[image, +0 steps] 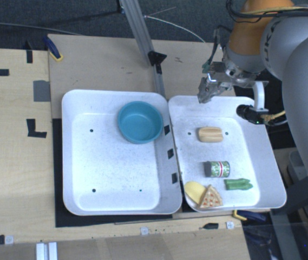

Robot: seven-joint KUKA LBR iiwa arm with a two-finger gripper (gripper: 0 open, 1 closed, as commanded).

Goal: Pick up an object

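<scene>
**Bread roll lies below the claw in the right bin**

The bread roll (210, 134) rests flat in the upper middle of the right bin (262, 145), just below the gripper (206, 96) in the frame and apart from it; nothing touches it. The gripper hangs over the bin's upper rim, at the upper right of the frame, its dark fingers pointing down and to the left; they look drawn close together with nothing between them, though the tips are small and dim, so how far they stand apart I cannot tell. The grey arm (294, 47) with its orange band (254, 20) fills the upper right corner.

Further down the same bin stands a small green and red can (217, 169) on its side, near the middle; to its lower right lies a green vegetable piece (237, 184); at the lower left corner a yellow piece (194, 190) and a pizza slice (211, 197) lie touching each other.

The left bin (89, 167) holds a blue bowl (139, 122), upright, near its upper right corner, well apart from the gripper.
</scene>
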